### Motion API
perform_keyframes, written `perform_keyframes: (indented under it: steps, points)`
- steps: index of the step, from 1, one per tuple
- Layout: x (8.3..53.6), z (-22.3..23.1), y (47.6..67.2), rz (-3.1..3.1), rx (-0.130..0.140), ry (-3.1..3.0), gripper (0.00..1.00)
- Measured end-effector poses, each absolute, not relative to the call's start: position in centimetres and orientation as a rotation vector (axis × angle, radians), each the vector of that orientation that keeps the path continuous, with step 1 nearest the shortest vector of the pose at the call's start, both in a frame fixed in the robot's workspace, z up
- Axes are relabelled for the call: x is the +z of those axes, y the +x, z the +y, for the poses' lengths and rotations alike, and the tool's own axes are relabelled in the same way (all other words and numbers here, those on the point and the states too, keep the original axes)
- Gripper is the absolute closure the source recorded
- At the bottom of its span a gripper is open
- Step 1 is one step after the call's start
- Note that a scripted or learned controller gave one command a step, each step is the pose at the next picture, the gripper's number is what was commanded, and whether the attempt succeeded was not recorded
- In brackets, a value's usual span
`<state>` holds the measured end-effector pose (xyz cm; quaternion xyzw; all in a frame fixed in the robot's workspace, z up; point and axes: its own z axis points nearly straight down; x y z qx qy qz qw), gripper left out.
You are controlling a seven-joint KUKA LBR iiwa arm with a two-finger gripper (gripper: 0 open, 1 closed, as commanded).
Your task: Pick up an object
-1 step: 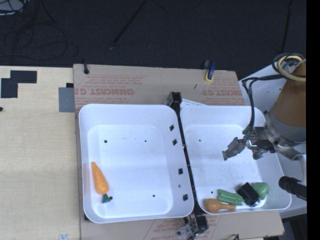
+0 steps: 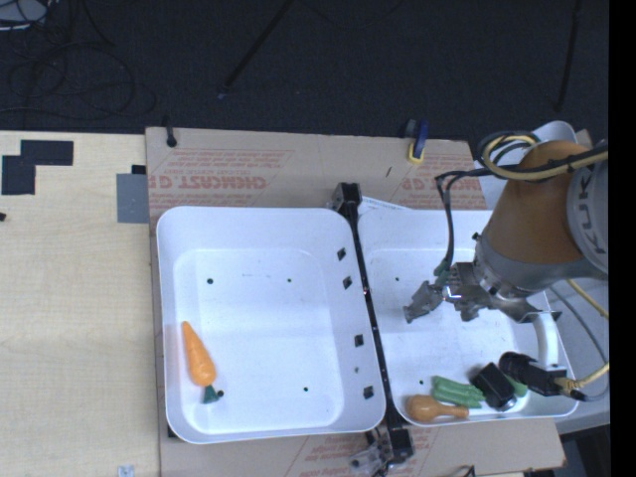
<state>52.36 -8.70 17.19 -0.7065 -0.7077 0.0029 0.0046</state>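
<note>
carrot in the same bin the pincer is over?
No, the carrot lies in the left bin, while the pincer hangs over the right bin.

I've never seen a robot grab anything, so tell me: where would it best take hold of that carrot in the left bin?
Probably across the carrot's orange middle, coming straight down from above. It lies flat along the left bin's floor, with bare floor on its right side. The left wall sits close, so the jaws may fit better straddling its narrow width than its length.

I'm looking at a robotics lab: two white bins [image 2: 169, 266] on a cardboard-lined worktop [image 2: 79, 296], loose cables [image 2: 60, 58] on dark floor beyond my end effector [image 2: 425, 303].
</note>
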Motion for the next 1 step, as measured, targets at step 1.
perform_keyframes:
  steps: [1]
  points:
    - [13.96,-8.38,56.97,-2.222,0.002,-2.218,0.0]
